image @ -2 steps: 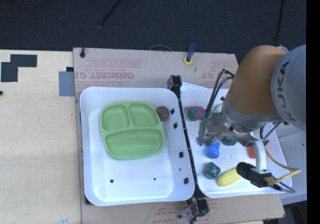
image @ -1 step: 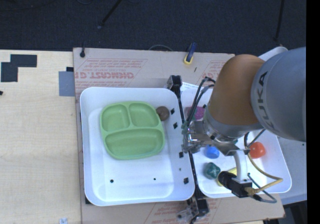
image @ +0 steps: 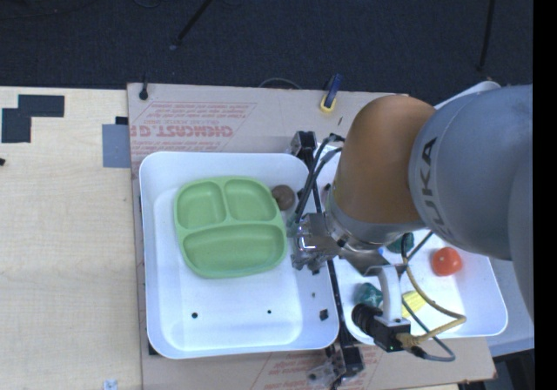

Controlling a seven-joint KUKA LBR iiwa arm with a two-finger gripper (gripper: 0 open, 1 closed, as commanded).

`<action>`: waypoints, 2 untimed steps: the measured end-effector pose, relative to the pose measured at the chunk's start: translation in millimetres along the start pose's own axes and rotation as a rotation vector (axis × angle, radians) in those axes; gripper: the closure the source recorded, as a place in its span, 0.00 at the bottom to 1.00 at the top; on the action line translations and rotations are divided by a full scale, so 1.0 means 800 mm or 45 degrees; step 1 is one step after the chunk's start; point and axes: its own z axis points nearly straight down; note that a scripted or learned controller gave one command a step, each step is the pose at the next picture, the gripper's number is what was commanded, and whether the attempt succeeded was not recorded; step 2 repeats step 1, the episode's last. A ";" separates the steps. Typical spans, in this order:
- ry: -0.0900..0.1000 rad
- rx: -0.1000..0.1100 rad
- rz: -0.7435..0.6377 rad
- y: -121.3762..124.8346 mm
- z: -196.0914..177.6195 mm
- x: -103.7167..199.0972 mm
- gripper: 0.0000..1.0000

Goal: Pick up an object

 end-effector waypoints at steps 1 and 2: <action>-0.002 0.001 0.003 0.002 0.003 0.016 1.00; -0.002 0.001 0.003 0.002 0.003 0.016 1.00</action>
